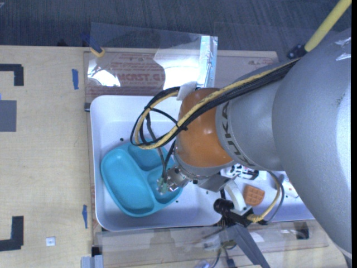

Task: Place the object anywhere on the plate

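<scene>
A light blue plate [127, 182] with divided sections lies in the front left part of the white bin [111, 113]. My gripper [165, 185] hangs low over the plate's right rim, under the orange wrist band, and the arm hides most of it. A small orange waffle-like object [254, 195] lies on the bin floor to the right of the plate, apart from the gripper. I see nothing held at the gripper's tip.
The grey arm covers the right half of the view and most of the bin's middle. A white object with dark markings [241, 172] lies just above the waffle. A clear plastic sheet [150, 66] stands behind the bin's far wall.
</scene>
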